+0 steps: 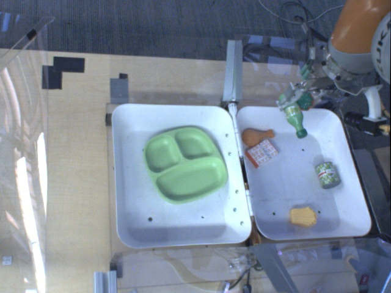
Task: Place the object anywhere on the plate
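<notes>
— Two white bins side by side; what sits where?

— The left bin (pixel 122 182) bears a green plate (pixel 185 163) with three compartments, well to the left of the gripper (pixel 297 99). The right bin (pixel 348 163) lies just under and below the gripper.

— What is the gripper doing?

— It hangs over the far rim of the right bin, clamped on a green bottle (pixel 297 118) by its upper end. The bottle tilts, its white cap end pointing down into the bin.

— Any writing to read?

— A small card (pixel 262 153) with red print lies below and left of the gripper, too fine to read. A green tin (pixel 328 174) lies below and right of it, its label unreadable too. Part of black lettering shows on the arm's orange band (pixel 360 14).

— What else is close by?

— An orange drumstick-shaped toy (pixel 256 137) touches the card, near the divider. A yellow lump (pixel 303 216) rests near the bin's front edge, well apart from the gripper.

— Room to move?

— The middle of the right bin's floor lies bare between the card and the tin, and bare floor rings the plate.
</notes>
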You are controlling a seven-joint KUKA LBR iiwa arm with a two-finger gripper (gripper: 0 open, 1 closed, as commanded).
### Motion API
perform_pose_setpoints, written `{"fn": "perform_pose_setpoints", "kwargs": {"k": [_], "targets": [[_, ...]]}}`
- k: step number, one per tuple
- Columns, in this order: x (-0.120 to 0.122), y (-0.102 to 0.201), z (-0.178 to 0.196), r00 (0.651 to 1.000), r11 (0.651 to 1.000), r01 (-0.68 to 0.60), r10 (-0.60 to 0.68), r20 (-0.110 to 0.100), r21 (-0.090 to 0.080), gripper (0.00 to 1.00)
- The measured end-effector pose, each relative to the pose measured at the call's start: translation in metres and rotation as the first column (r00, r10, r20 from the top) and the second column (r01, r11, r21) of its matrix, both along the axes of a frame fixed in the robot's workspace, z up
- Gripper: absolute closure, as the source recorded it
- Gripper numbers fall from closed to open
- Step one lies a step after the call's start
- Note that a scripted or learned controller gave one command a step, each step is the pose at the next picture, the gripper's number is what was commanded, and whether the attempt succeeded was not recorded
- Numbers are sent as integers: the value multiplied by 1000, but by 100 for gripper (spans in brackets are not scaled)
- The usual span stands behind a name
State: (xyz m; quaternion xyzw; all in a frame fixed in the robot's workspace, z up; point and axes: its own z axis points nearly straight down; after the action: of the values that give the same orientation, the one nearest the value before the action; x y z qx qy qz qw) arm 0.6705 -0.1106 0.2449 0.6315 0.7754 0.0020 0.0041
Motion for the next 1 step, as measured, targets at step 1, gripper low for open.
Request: {"fn": "perform_pose_setpoints", "kwargs": {"k": [1], "targets": [[0,75,-20,1000,1000,-22,22,-2,2,100]]}}
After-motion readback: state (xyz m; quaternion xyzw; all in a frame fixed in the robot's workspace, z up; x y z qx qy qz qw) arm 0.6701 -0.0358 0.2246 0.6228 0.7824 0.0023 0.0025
